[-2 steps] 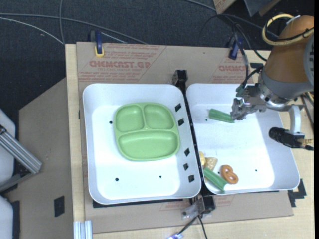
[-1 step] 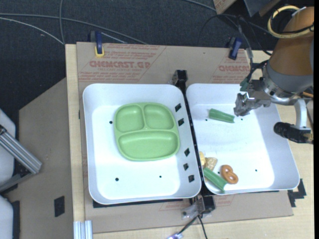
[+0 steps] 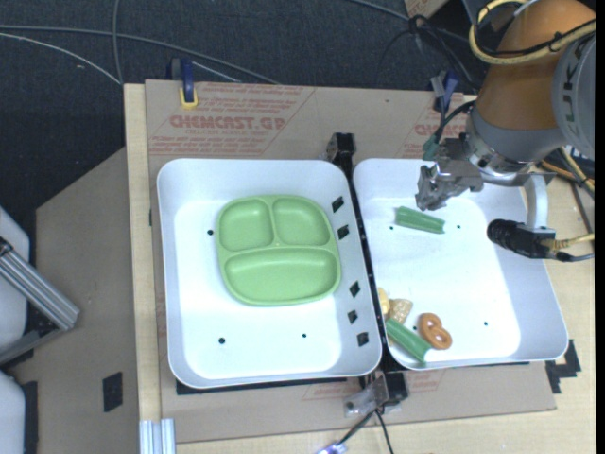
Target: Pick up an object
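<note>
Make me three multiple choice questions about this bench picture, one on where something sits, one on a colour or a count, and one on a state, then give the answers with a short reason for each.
1. Where does the green divided plate sit?
A. In the left bin
B. In the right bin
C. On the cardboard outside the bins

2. How many compartments does that plate have?
A. Two
B. Three
C. Five

3. How does the green stick under the gripper lie?
A. Standing upright in the left bin
B. Flat on the floor of the right bin
C. Stacked on the pretzel

Answers:
1. A, the plate rests on the floor of the left bin.
2. B, two small sections sit above one wide one.
3. B, it lies flat in the right bin, far from the pretzel at that bin's near corner.
</note>
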You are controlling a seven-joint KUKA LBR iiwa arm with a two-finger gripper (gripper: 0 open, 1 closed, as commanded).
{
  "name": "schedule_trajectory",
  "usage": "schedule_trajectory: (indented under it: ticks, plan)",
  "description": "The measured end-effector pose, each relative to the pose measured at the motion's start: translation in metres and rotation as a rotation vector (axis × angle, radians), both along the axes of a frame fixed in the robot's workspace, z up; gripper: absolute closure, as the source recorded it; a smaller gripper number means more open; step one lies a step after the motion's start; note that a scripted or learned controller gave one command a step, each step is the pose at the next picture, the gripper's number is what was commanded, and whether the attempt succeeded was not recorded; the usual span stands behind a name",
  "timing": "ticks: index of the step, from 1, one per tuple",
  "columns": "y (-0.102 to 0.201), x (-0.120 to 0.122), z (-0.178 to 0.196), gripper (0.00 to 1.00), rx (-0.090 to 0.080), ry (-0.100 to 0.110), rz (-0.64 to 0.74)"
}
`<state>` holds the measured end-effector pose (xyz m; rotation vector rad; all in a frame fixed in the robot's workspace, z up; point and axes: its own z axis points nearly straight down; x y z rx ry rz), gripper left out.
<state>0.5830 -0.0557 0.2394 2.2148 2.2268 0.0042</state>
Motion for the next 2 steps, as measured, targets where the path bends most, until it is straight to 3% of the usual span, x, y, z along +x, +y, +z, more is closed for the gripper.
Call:
schedule_trajectory:
  ticks: [2]
  plan:
    - [0.110, 0.028, -0.020, 1.00, 0.000, 0.001, 0.000]
